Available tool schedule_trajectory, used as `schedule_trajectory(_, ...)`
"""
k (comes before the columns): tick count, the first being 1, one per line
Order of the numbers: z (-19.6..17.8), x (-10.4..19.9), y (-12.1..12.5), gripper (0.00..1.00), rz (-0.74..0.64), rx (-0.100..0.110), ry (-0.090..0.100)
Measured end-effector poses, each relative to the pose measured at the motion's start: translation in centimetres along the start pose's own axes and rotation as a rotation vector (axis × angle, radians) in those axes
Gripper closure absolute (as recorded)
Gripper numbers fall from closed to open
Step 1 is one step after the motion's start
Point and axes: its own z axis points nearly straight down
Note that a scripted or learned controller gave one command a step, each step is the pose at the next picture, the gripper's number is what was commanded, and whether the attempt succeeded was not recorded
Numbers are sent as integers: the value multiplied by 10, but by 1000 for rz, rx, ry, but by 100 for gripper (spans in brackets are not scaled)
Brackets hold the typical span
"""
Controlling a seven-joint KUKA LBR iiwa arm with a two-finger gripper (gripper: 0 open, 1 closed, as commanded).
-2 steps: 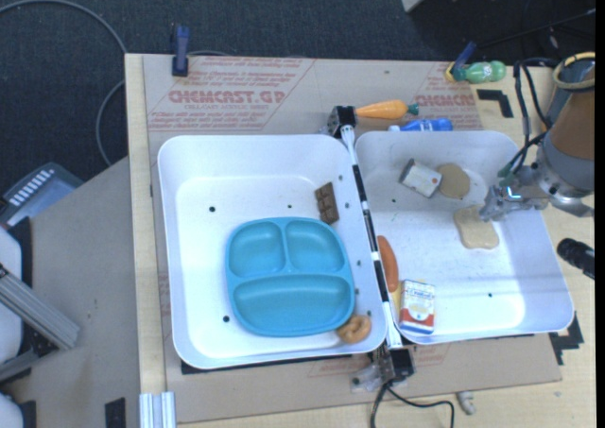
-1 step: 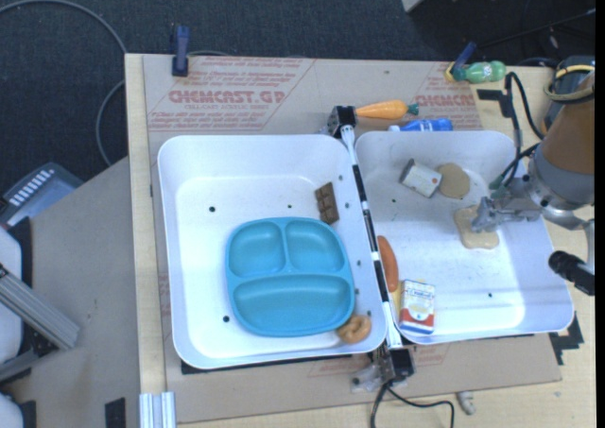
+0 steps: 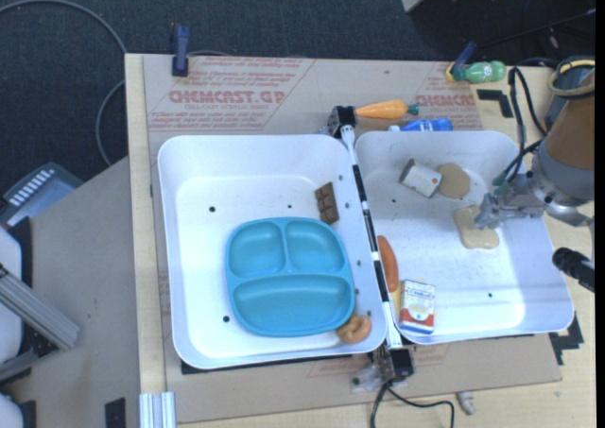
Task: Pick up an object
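Observation:
My gripper [image 3: 488,213] is low over the right bin [image 3: 529,313], near its right side. It sits on the upper edge of a flat beige piece [image 3: 478,231] on the bin floor. A round tan cookie [image 3: 455,181] and a small grey-white block [image 3: 420,178] lie farther back. An orange-red sausage [image 3: 388,264] rests along the bin's left wall. A small red and white carton [image 3: 417,307] stands at the front left corner.
The left bin [image 3: 189,180] holds a blue divided plate [image 3: 287,275], a brown chocolate piece [image 3: 327,201] and a brown pretzel-like snack [image 3: 355,328]. Behind the bins lie a toy carrot [image 3: 383,110], a blue item [image 3: 430,126] and a green bottle [image 3: 482,70].

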Motion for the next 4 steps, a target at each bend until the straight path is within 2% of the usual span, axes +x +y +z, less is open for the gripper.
schedule_trajectory(1,-10,0,0,100,0,-2,-1)
schedule_trajectory(2,43,-27,-10,100,0,-5,-1)
schedule_trajectory(3,-28,11,-14,100,-1,-1,0)
schedule_trajectory(4,14,-28,5,100,1,-1,-2)
